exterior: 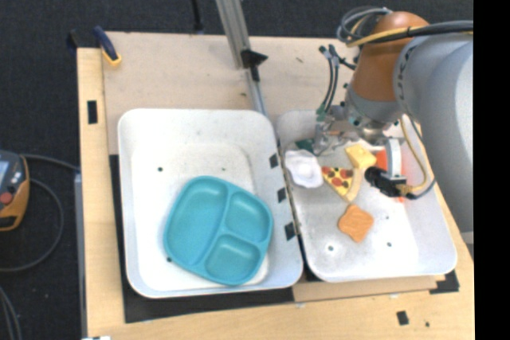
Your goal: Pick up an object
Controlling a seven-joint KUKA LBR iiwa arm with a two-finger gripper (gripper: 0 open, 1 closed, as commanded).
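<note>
In the right bin [414, 251], my gripper [321, 141] hangs low over the far-left corner, reaching in from the right. Just left of it lies a small dark green thing [304, 145], partly hidden. A white crumpled object [304, 169] rests right below the gripper, against the bin's left wall. A toy pizza slice [343, 181] lies beside it, and a yellow wedge [360, 156] sits a little behind the slice, under the wrist. An orange square piece [355, 223] lies alone nearer the front.
The left bin [151, 147] holds a turquoise divided plate [218, 229] at its front. A slanted aluminium post [231, 12] rises behind the bins. The front right of the right bin is bare white floor.
</note>
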